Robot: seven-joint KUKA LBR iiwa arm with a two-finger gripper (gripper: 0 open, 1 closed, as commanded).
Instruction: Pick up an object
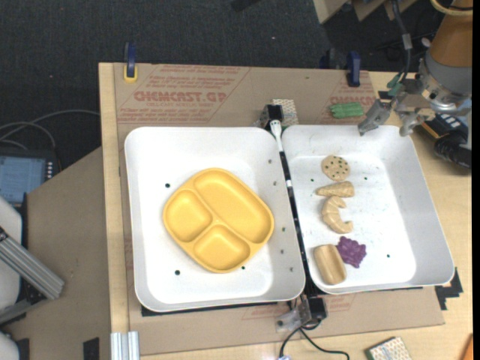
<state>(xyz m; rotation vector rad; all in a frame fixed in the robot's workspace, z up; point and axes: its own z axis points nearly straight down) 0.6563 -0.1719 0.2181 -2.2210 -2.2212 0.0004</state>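
Hovering above the right bin's (420,201) far corner, the claw (388,118) hung spread and empty, well apart from the cookie (335,166) lying below, its approach seemingly barely begun and a descent over one item needed next.

A robotics lab: a clamped cardboard-covered bench (225,96) with 2 white bins (142,201) and loose cables (45,122).

Right bin (420,201) holds a cookie (335,166), two croissants (335,203), purple grapes (351,251), and a bread roll (329,264).
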